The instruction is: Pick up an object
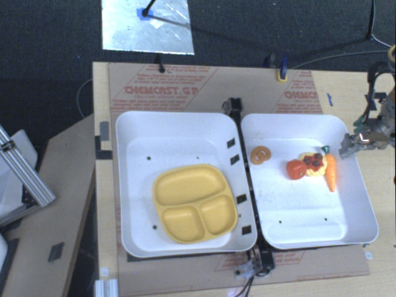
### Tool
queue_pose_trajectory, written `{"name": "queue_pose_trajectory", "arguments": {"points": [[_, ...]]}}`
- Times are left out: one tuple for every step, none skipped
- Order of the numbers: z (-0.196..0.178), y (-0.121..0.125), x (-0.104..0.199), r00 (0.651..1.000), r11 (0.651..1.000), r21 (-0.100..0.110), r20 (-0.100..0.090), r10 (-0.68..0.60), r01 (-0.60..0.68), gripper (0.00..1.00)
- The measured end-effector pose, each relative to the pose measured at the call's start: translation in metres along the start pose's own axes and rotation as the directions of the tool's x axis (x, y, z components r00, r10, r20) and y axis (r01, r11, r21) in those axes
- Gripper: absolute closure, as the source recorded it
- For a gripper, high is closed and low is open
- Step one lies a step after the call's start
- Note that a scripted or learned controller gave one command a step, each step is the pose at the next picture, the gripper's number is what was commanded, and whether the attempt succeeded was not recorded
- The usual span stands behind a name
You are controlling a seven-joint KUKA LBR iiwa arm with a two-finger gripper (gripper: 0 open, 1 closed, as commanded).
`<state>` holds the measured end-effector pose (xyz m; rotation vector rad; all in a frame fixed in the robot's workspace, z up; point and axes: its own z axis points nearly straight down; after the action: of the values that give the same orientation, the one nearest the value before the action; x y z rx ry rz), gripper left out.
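Note:
In the right bin [309, 228] lie a small tan doughnut [260, 155], a red tomato-like piece [296, 169], a yellow item with dark berries [314, 162] and an orange carrot [331, 171]. The carrot lies along the bin's right side, close to the berry item. My gripper [350, 145] hangs at the right bin's far right rim, a little up and right of the carrot. Nothing shows between its fingers.
A yellow three-compartment tray [194, 202] fills the middle of the left bin [142, 141]. Black clips [237, 159] line the ridge between the bins. Cables cross the dark floor behind the bench, and a shiny square sheet [147, 17] lies at the top left.

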<state>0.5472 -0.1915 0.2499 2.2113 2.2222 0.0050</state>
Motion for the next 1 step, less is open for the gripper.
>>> {"name": "queue_pose_trajectory", "arguments": {"points": [[0.0129,0.0167,0.0535,1.000,1.000,0.005,-0.004,-0.005,0.005,1.00]]}}
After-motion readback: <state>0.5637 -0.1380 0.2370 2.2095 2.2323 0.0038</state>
